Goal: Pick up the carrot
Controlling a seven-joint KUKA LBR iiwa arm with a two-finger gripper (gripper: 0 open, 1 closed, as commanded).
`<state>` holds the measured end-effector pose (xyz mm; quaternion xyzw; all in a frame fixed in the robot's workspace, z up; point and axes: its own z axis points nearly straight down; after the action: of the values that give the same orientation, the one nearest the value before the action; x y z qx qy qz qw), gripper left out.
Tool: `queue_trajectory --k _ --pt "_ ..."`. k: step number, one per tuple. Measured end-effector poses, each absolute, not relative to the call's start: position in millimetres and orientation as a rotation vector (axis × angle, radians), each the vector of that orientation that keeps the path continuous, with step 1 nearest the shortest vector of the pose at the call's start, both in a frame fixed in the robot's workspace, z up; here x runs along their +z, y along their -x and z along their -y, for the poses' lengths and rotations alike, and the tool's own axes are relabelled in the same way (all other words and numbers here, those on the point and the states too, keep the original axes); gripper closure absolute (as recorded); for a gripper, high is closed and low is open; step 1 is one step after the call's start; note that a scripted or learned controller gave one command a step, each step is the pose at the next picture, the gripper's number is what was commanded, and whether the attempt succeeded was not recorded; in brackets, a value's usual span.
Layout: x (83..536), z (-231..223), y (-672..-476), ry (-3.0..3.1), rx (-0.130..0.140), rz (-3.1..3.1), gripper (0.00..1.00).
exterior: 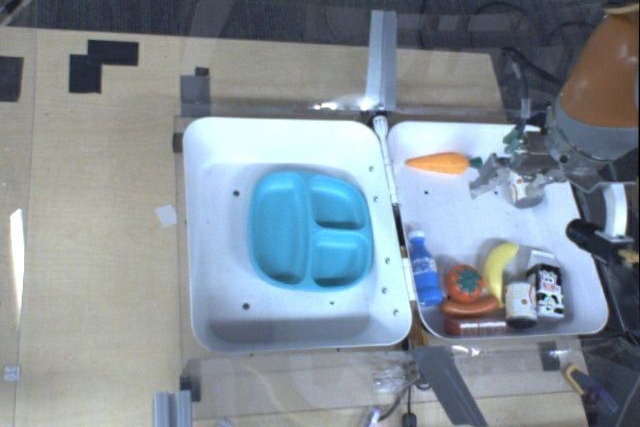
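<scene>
Two white bins sit side by side on the bench. Left bin (215,215) holds one blue divided plate (308,227). Right bin (590,310) has one carrot (438,163) near its top-left, plus one banana (498,265), tomato (464,282) and blue bottle (424,269). Gripper (508,173) hovers just right of the carrot, fingers spread, gripping nothing.

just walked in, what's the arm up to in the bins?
The arm is reaching in from the right over the right bin, with its gripper low beside the carrot, which lies in the bin's far left corner. The carrot is on the bin floor, not between the fingers, so no pick yet. A bottle, a tomato, a banana and small cartons sit crowded at the bin's near edge. The left bin holds a blue divided plate.
</scene>
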<state>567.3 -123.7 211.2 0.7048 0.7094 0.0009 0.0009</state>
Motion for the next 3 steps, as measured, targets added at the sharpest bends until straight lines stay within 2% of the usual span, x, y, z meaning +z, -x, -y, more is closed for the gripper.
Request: queue_trajectory --k 1,2,3 --pt "155 153 -653.5 -2.372 0.003 -2.055 0.00" --pt "110 138 -674.3 -2.118 0.028 -2.294 0.00" --pt "106 138 -676.5 -1.924 0.015 -2.460 0.00"
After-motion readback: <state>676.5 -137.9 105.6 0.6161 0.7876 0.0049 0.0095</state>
